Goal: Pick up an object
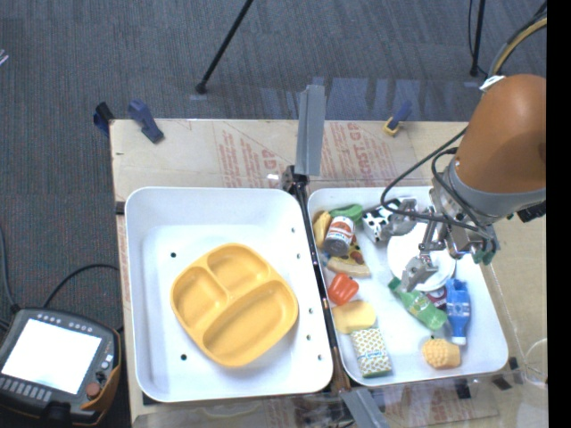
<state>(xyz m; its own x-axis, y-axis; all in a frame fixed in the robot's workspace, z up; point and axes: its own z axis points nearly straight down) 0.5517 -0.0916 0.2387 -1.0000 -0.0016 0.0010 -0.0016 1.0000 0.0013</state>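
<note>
Left to right. A teach pendant (55, 361) lies beside the worktop (214, 154). The left bin (147, 239) holds a yellow divided plate (234, 303) and nothing else.

The right bin (486, 350) holds the candidate objects. Along its left wall are a small can with a red label (339, 235), a pizza slice (349, 264), a red pepper (342, 288), a yellow block (355, 316) and a patterned carton (371, 351). Toward the middle and right are a black-and-white toy (378, 222), a white round plate (403, 250), a green bottle (418, 308), a blue bottle (457, 308) and a yellow knobbly fruit (441, 353).

The gripper (422, 268) hangs over the white round plate, just above the green bottle's neck. Its fingers (412, 276) appear set narrowly apart, with nothing visible between them. The step in hand is judged to be the approach: no object is yet grasped. The next move calls for a descent centred on one item, probably the green bottle. The fingers must straddle it and stay clear of the blue bottle touching its side.
</note>
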